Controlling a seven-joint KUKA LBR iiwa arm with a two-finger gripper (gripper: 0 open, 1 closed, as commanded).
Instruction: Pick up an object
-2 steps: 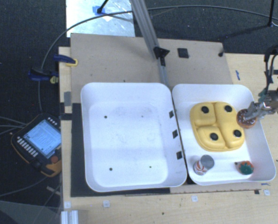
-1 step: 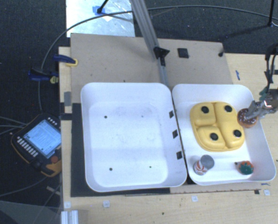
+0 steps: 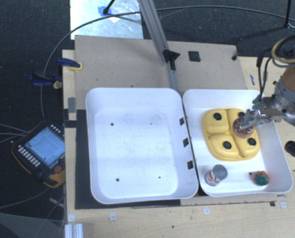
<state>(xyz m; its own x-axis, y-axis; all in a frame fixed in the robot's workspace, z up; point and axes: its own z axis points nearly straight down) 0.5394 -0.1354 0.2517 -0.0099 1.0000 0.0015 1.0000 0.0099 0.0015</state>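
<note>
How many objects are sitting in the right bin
3: a yellow block in the middle under the hand, a small cup near the front left, a green toy front right. The hand may hide more.

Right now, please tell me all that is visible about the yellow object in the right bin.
The yellow object looks like moulded plastic: four rounded lobes, at least three with a dark dot. It lies flat on the floor of the right bin, in its far half. The gripper is over its right-centre, where a small brownish round thing sits.
</note>
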